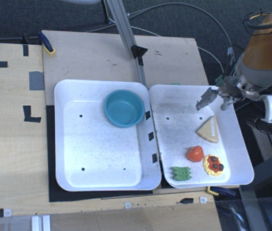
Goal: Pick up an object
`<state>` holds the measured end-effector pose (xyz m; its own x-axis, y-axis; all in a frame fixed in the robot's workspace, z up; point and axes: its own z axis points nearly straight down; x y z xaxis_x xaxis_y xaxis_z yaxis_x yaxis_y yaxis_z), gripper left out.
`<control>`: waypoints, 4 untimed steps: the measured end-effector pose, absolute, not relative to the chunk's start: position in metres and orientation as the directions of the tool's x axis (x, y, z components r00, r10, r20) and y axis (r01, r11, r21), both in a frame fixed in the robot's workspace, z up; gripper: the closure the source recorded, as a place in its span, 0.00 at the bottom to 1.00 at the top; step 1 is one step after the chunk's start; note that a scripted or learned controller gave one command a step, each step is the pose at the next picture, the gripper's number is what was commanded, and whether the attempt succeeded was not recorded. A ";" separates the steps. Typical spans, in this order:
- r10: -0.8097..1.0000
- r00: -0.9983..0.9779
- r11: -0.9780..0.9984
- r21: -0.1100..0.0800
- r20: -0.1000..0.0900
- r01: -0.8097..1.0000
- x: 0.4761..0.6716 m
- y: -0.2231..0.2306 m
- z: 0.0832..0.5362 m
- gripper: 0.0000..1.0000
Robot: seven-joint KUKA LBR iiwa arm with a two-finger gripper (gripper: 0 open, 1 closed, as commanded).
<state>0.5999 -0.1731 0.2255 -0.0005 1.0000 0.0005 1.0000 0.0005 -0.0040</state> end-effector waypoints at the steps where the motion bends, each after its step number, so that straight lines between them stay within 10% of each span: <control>1: 1.000 -0.001 0.001 -0.005 0.001 1.000 0.604 -0.165 0.176 0.00; 2: 1.000 -0.001 0.001 -0.006 0.001 1.000 0.601 -0.162 0.113 0.00; 3: 1.000 -0.001 0.001 -0.001 0.000 1.000 0.603 -0.163 0.126 1.00; 4: 1.000 0.000 0.000 0.003 -0.001 1.000 0.600 -0.166 0.169 1.00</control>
